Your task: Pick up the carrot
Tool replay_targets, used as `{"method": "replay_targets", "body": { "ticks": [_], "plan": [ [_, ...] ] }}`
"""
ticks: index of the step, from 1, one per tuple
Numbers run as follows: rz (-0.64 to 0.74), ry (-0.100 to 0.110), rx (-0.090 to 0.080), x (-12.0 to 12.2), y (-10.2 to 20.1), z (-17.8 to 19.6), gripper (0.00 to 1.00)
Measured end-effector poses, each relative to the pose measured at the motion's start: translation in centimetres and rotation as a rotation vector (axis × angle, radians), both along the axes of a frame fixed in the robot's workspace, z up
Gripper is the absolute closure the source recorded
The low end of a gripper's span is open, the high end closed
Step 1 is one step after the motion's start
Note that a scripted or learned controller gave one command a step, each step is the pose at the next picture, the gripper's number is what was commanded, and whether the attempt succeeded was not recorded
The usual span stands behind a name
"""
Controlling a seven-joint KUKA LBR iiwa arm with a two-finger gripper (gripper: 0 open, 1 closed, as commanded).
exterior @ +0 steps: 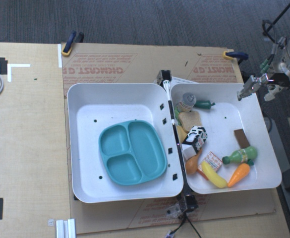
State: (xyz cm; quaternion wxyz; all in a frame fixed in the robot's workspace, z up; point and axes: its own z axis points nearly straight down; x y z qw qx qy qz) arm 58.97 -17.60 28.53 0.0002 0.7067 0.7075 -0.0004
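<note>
The orange carrot [239,174] lies at the front right corner of the right bin [263,128], pointing down-left, just below a green bottle [240,155]. A yellow banana [213,175] rests to the carrot's left. My gripper [258,89] hovers over the bin's far right rim, well behind the carrot and apart from it. It stands open, and nothing is between its fingers [246,89].
The right bin also holds a brown block [241,138], a black-and-white carton [196,136], a red-and-white packet [212,159], a grey can [187,100] and a green vegetable [204,103]. A teal divided plate [133,151] lies in the left bin [80,133].
</note>
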Motion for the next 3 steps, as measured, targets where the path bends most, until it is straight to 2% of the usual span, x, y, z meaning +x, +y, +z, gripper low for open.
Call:
{"method": "replay_targets", "body": {
  "ticks": [1, 2, 3],
  "plan": [
    [0.236, -0.001, -0.001, -5.0, -4.5, -4.8, 0.00],
    [0.488, -0.003, -0.002, -10.5, -4.6, -17.2, 0.00],
    [0.544, -0.001, 0.001, -11.2, 1.2, -19.3, 0.00]
  ]
}}
